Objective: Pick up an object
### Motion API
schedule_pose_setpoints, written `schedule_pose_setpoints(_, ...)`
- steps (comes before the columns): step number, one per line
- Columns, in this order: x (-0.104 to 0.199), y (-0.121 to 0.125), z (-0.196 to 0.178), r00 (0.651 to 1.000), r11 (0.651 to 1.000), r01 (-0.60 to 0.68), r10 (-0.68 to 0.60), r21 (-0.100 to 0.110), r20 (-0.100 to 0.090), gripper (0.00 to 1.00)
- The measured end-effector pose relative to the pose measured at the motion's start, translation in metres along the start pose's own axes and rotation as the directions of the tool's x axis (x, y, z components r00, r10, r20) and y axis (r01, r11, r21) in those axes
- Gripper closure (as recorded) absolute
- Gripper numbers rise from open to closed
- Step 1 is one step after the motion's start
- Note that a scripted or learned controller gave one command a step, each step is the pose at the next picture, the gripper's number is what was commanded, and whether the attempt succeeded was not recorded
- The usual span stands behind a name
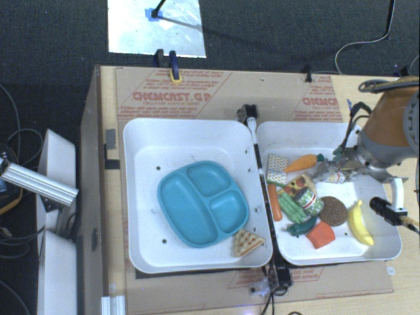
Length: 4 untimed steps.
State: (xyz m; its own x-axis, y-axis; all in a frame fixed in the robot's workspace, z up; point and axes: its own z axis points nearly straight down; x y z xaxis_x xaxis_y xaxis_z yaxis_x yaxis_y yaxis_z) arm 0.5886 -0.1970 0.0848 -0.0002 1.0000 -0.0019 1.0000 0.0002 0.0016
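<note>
1. The grey arm (pixel 394 126) with its orange band comes in from the right and leans over the right bin (pixel 387 248), its wrist low near the bin's upper middle
2. The gripper (pixel 331 170) sits just above the heap of toy food, its tip close to the right end of the carrot (pixel 301 163); whether it is spread or closed I cannot tell from here, as the metal parts blur together
3. The carrot lies at a slant just left of the gripper, beside a checkered white card (pixel 276 167) at the bin's upper left
4. Below the gripper lies a green-labelled can (pixel 303 199) on its side, with a brown round cookie (pixel 333 211) touching its right side
5. Lower still, a dark green piece (pixel 300 228) and an orange-red block (pixel 321 235) sit near the bin's front wall, and a banana (pixel 358 223) lies to the right, well apart from the gripper
6. The left bin (pixel 147 143) holds a blue divided plate (pixel 202 202), with a waffle-like wedge (pixel 247 243) just touching its lower right rim
</note>
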Motion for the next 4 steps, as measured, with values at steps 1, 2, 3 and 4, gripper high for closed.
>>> schedule_pose_setpoints(1, 0.014, 0.059, 0.0, 1.0, 1.0, 0.004, -0.004, 0.001, -0.002, 0.0)
schedule_pose_setpoints(2, -0.01, 0.081, -0.145, 1.0, 1.0, 0.004, -0.004, -0.006, 0.001, 0.0)
schedule_pose_setpoints(3, 0.011, 0.08, 0.001, 1.0, 1.0, 0.004, -0.004, 0.001, -0.002, 0.0)
schedule_pose_setpoints(4, 0.06, 0.042, -0.001, 1.0, 1.0, 0.004, -0.004, -0.001, -0.002, 0.0)
